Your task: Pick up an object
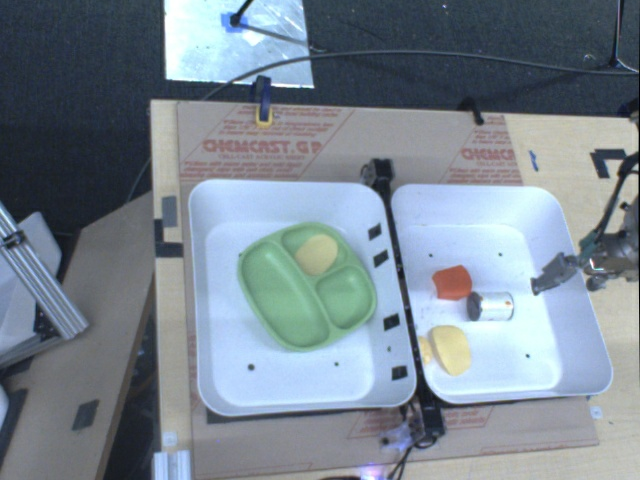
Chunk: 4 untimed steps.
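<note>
Half-seen hand point(552, 273) — frame-cropped, blurred

Even overhead light falls on the scene, washing the two white bins point(300, 393) nearly flat and leaving only faint, soft shadows beside what lies in them. A foil sheet point(235, 28) on the dark floor glares brightly. Detail is soft and slightly grainy throughout.

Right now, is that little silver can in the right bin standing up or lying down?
Lying down. The silver can rests on its side on the right bin floor, its dark end facing left, beside the orange block.
</note>
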### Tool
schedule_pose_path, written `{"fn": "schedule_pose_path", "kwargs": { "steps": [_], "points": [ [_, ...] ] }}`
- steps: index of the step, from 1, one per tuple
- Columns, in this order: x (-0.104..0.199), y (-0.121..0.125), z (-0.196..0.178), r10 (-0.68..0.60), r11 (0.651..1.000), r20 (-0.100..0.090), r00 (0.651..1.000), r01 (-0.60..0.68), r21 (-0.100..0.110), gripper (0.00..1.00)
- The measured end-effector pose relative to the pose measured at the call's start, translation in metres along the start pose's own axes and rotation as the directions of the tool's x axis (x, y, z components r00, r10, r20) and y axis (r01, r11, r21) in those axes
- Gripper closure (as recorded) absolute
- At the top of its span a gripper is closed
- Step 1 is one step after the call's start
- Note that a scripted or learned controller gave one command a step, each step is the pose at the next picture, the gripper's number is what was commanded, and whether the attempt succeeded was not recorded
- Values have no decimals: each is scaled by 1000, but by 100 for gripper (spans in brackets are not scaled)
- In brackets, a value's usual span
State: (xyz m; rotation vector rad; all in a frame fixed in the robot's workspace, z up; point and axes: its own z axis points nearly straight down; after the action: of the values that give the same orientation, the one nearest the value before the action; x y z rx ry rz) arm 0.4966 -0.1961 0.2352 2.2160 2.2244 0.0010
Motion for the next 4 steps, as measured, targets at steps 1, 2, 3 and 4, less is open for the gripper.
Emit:
{"fn": "schedule_pose_path", "kwargs": {
  "steps": [1, 2, 3, 4],
  "points": [
    [-5, 9, 54, 2, 1000, -1, 1000, -2, 1, 0],
    [-9, 4, 112, 2, 1000, -1, 1000, -2, 1, 0],
    [-8, 4, 152, 3, 1000, -2, 1000, -3, 2, 0],
    [-9, 5, 140, 4, 1000, 0, 1000, -4, -1, 100]
  ]
}}
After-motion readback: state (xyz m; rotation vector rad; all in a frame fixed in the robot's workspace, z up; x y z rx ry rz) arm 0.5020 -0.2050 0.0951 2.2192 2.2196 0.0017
